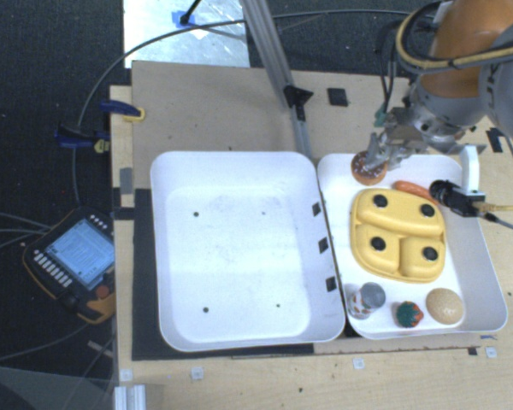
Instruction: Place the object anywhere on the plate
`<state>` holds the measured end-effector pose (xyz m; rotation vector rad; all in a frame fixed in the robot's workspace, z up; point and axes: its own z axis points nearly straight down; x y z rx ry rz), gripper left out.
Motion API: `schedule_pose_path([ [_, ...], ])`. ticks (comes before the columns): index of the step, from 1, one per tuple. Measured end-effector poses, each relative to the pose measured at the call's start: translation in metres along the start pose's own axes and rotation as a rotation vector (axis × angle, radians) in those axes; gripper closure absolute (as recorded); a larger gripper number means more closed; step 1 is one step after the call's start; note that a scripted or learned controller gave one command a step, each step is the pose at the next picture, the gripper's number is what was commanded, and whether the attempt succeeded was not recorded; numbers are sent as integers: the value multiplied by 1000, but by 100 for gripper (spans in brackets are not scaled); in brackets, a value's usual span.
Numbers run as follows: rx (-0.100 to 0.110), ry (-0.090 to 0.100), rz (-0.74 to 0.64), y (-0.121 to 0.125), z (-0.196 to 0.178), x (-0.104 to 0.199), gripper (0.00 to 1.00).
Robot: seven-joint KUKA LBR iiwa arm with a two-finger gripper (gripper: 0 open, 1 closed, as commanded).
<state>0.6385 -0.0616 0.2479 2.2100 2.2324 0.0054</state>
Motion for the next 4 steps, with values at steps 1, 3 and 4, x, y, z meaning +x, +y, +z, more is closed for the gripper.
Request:
schedule_pose_path([
  [1,2,0,1,-17,-4,45,100],
  [3,4,0,0,-53,-5,145,100],
  [4,4,0,0,-72,-2,193,100],
])
